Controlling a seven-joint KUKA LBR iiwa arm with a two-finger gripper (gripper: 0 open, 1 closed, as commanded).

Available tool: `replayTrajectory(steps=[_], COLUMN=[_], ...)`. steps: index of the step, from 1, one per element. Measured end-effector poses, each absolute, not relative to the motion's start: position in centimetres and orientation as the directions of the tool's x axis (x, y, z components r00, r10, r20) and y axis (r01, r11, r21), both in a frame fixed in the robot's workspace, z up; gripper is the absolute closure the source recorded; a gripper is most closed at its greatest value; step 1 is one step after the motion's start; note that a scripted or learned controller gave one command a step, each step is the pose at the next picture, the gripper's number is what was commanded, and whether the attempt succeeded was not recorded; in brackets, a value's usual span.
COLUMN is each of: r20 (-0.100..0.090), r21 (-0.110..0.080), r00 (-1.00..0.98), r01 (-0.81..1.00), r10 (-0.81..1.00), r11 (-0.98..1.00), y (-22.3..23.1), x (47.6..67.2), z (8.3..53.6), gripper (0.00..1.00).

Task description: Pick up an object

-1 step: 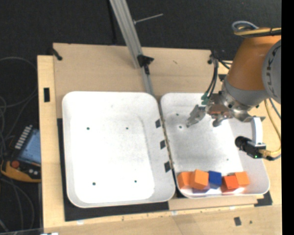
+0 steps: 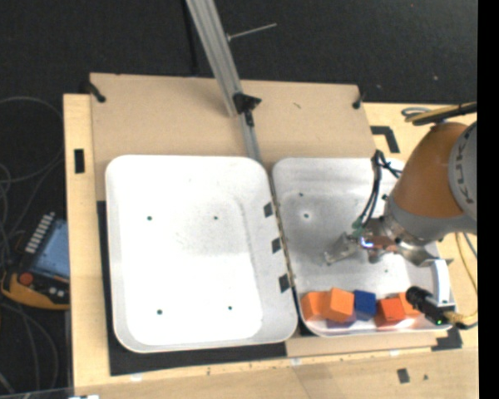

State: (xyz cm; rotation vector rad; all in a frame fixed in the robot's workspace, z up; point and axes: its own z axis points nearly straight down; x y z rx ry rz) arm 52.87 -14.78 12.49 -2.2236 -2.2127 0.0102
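Note:
Along the front wall of the right bin (image 2: pixel 316 189) sits a row of blocks: an orange block (image 2: pixel 328 304), a blue block (image 2: pixel 364 302) and another orange block (image 2: pixel 391 310), close together. My gripper (image 2: pixel 348 252) hangs over the middle of the right bin, behind the row and apart from the blocks. Nothing shows in its grasp. The grey arm with its orange band (image 2: pixel 428 181) reaches in from the right.
The left bin (image 2: pixel 191 248) lies beside the right one, the two rims meeting at the centre. A slanted metal rail (image 2: pixel 220 52) rises from the back of the bench. Cables and a handheld pendant (image 2: pixel 41 264) lie off the bench on the left.

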Motion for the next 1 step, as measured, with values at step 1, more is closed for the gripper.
replayTrajectory(steps=[1], r20=[0.001], r21=[0.001], r00=[-0.003], r01=[1.000], r10=[1.000], r11=[0.003], y=[-10.86], x=[49.70], z=[15.61], gripper=[0.00])
